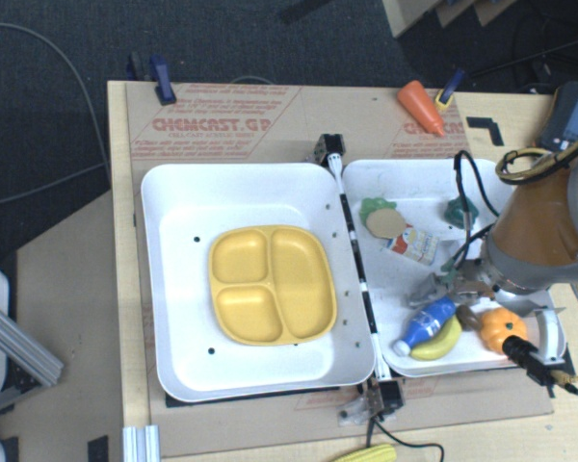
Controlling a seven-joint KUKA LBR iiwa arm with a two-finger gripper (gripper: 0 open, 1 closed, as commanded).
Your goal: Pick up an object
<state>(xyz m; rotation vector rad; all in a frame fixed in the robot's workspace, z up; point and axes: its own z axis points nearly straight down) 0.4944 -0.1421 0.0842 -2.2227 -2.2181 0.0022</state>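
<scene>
Hovering low at the frame's lower right, the gripper [451, 285] sits just above the bottle [427, 322] and banana [437, 341] in the right bin [405, 177]. Jaw state: cannot tell. Nothing looks lifted yet; the grasp remains.

right bin [405, 173] crowded, bottle [427, 323], banana [439, 343]

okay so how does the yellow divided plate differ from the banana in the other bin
The yellow three-compartment plastic plate is broad, flat and pale mustard; the small curved banana is slim and brighter yellow. The plate lies alone in the left white bin; the banana sits in the right white bin, against a blue bottle. Both are yellow.
</scene>
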